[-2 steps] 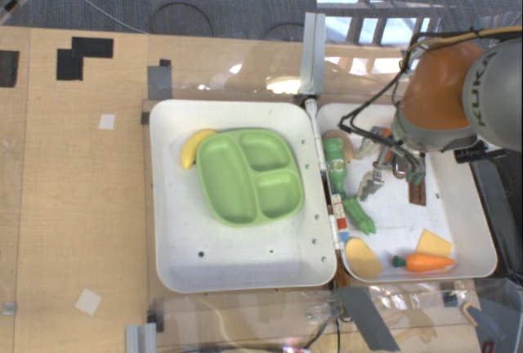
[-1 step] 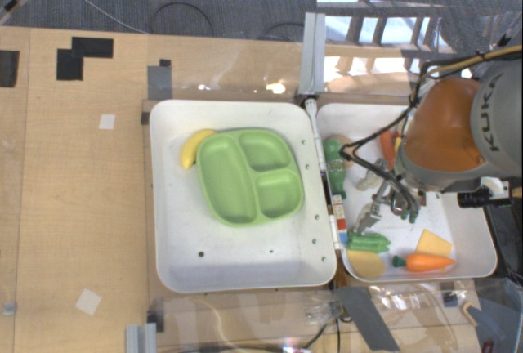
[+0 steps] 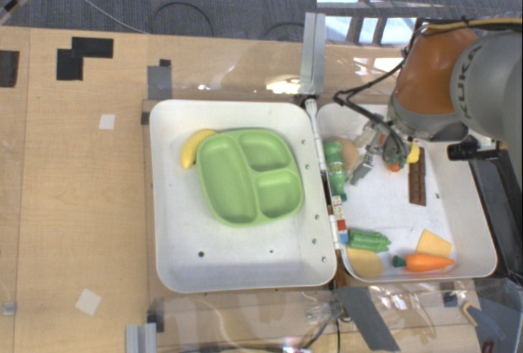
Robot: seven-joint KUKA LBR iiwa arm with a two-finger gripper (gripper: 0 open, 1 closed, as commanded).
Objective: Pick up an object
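The end effector (image 3: pixel 372 157) is hanging over the right white plastic bin (image 3: pixel 470 261), can't tell its grip state, and hovering between a green plastic bottle (image 3: pixel 333 157) and a brown stick (image 3: pixel 417 180), it's probably risking clipping clutter instead of grabbing cleanly.

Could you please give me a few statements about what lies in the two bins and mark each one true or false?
1. A green tray lies in the left bin. True.
2. The banana lies in the right bin. False: it is in the left bin, at the tray's upper left edge.
3. The carrot lies near the right bin's lower edge. True.
4. The tool hangs over the left bin. False: it is over the right bin.
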